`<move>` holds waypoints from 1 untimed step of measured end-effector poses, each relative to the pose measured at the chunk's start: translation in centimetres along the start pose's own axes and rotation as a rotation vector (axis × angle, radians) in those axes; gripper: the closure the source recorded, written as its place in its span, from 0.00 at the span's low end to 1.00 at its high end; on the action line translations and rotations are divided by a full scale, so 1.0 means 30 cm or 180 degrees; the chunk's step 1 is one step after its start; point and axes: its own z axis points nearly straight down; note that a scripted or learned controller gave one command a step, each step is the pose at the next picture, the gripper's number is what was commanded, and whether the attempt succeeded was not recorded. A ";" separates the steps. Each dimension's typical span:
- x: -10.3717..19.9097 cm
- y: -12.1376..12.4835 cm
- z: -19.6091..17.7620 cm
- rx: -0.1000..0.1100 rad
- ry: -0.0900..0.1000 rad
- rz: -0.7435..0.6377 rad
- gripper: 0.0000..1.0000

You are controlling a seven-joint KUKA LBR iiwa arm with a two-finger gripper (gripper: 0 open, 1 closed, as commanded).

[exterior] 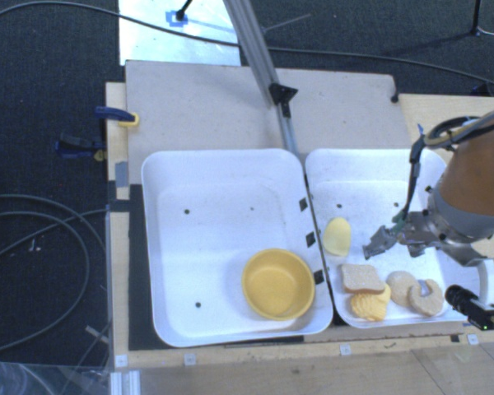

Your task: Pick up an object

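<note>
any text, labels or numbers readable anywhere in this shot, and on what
None can be read. The yellow bowl, the bread slice and both white bins show plain surfaces. The arm's end effector bears no legible marking at this size.

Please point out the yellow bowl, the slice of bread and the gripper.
Bowl point(277, 283): camera view, on its inner bottom.
Bread point(362, 278): camera view, on the middle of its top face.
Gripper point(377, 243): camera view, at its finger ends.

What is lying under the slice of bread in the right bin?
The bread slice rests partly on a yellow ridged chip, whose lower part sticks out beneath it. The chip's upper part and the bin floor there are covered.
</note>
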 end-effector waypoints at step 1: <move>0.024 0.021 0.190 0.0003 0.0001 0.0003 0.00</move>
